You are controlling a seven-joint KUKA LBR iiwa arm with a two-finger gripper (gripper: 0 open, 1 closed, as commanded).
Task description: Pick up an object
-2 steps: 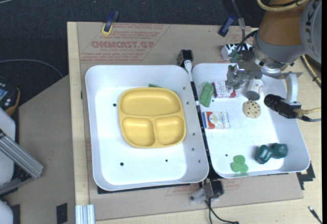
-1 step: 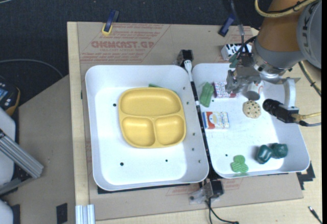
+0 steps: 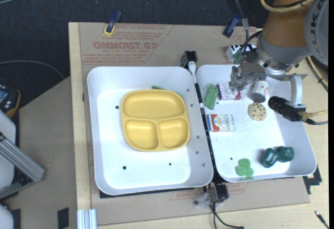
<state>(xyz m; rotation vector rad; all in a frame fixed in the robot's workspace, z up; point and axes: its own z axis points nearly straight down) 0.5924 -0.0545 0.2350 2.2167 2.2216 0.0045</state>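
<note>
My gripper (image 3: pixel 237 83) hangs over the back of the right bin (image 3: pixel 300 142), just above a small red and white packet (image 3: pixel 229 93). Left of the packet lies a green bar (image 3: pixel 210 96). A white cup (image 3: pixel 260 88) lies on its side just to the gripper's right, with a round speckled cookie (image 3: pixel 256 111) in front of it. A red, white and blue packet (image 3: pixel 220 122) rests near the bin's left wall. At the front sit a dark green lump (image 3: pixel 276 155) and a light green piece (image 3: pixel 243 169).
The left bin (image 3: pixel 104 144) holds a yellow divided plate (image 3: pixel 155 119), with a green sliver (image 3: pixel 158 87) peeking out behind it. A black cylinder with a cable (image 3: pixel 286 108) juts over the right bin's right side. Clamps (image 3: pixel 110 23) sit on the board's back edge.
</note>
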